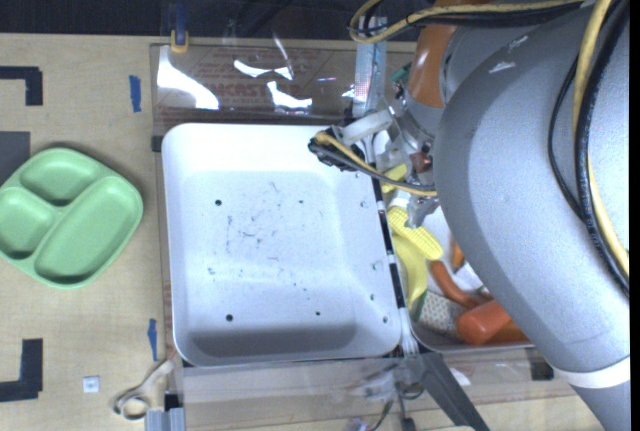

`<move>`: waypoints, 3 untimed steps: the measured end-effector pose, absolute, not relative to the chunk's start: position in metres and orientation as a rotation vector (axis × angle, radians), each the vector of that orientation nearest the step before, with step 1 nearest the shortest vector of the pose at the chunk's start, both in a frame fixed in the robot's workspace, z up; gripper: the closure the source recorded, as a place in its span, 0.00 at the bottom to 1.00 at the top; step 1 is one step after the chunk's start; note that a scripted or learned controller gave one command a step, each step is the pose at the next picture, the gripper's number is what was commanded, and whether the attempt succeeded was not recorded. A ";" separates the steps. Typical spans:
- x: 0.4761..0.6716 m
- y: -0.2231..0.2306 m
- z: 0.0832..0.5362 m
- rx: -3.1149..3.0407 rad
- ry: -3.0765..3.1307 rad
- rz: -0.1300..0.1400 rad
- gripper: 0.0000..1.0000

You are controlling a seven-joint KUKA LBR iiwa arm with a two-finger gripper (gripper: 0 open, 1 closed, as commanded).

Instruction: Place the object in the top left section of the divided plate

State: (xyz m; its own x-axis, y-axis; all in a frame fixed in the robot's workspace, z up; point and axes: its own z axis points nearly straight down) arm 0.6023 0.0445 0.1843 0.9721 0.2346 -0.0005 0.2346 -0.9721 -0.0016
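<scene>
Two jaws [415, 209] over yellow corn [418, 241].

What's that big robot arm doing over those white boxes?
The grey robot arm is reaching from the right over the right bin, where a yellow corn cob and orange toy foods lie. Its job is to put something in the green divided plate, which sits on the wooden bench left of the left bin. Nothing has reached the plate yet.
</scene>
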 end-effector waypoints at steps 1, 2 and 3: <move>0.592 0.074 0.149 -3.142 -0.391 -0.036 0.00; 0.612 0.043 0.318 -3.119 -0.371 -0.001 0.00; 0.647 0.083 0.264 -3.124 -0.324 0.000 0.00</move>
